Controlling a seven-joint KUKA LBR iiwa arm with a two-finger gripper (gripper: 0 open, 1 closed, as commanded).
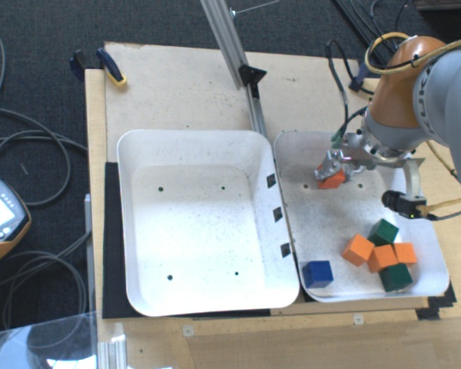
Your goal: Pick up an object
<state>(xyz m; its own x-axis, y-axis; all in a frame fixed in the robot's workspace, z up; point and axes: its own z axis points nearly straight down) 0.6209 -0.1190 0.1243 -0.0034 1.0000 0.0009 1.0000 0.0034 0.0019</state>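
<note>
Over the far part of the right bin (430, 279), the gripper (334, 171) has its jaws closed on a small orange block (332, 180), lifted apart from the blocks clustered near the bin's near right corner.

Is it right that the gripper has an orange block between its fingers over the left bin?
Not quite: the gripper does have an orange block between its fingers, but over the right bin, not the left one. The camera view shows it.
</note>
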